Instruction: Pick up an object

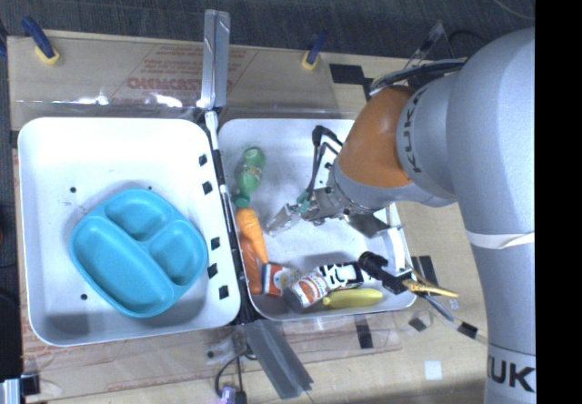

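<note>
1. Reaching in from 3 o'clock, the arm puts its gripper low over the right bin, a little toward 9 o'clock of the bin's middle. We cannot tell whether the gripper is open or closed.
2. We see the carrot lying along the 9 o'clock wall of that bin. It runs from 12 to 6 and sits at about 8 o'clock from the gripper, near it but apart.
3. We find the green toy vegetable at 10 o'clock in the same bin, just beyond the carrot's upper end.
4. Along the 6 o'clock wall we note a small can on its side, with the banana just beside it at 4 o'clock.
5. We see the left bin bearing a blue divided plate, set toward 7 o'clock of that bin's middle.
</note>
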You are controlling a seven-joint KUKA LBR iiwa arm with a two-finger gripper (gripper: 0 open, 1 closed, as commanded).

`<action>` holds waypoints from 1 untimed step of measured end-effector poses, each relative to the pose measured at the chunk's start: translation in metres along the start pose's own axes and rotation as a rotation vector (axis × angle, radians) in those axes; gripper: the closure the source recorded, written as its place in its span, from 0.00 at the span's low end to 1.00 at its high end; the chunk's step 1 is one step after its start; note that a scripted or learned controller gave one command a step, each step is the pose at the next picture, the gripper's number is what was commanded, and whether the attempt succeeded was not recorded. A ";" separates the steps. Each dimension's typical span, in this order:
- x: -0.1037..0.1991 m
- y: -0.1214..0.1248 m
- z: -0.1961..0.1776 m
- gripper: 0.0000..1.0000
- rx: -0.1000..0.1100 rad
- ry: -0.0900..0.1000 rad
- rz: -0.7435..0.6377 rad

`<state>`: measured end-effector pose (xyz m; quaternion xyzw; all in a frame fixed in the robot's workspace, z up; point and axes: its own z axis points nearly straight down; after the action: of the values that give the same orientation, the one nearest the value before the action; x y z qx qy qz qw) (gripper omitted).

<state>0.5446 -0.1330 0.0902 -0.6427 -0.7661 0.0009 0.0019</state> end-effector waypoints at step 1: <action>-0.031 0.072 -0.009 0.00 -0.002 -0.001 0.041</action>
<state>0.6206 -0.1507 0.0991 -0.6583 -0.7528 0.0003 0.0009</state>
